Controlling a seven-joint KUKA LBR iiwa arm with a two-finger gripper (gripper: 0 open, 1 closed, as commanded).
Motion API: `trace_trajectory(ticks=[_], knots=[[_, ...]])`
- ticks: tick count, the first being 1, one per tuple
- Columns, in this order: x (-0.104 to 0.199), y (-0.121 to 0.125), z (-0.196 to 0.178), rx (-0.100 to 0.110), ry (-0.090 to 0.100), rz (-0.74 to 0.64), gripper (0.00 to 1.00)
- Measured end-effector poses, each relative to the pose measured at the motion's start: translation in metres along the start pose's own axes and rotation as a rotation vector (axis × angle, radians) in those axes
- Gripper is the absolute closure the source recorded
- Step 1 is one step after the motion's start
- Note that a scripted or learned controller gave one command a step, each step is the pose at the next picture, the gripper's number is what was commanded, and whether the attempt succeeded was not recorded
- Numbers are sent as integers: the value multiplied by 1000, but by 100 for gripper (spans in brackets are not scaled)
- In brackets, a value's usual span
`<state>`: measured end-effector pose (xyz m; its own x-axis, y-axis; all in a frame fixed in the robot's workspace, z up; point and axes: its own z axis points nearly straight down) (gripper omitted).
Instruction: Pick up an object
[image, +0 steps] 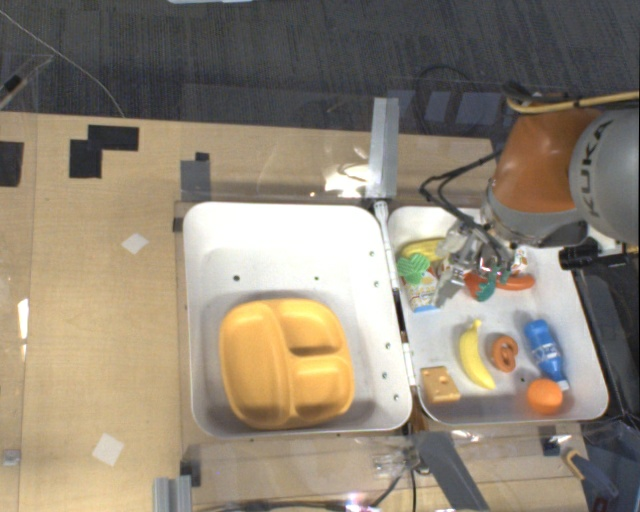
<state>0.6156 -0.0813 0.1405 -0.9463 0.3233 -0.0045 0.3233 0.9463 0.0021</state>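
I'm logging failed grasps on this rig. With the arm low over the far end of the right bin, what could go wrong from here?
1. The hand sits among crowded items: the green toy, a red piece and a teal piece. It may nudge or pinch the wrong one.
2. It works close to the divider wall, so an item could get pushed against it and slip out.
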Motion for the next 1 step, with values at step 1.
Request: trace_trajectory(ticks=[1], knots=[[4, 68, -152, -8, -20, -61, 0]])
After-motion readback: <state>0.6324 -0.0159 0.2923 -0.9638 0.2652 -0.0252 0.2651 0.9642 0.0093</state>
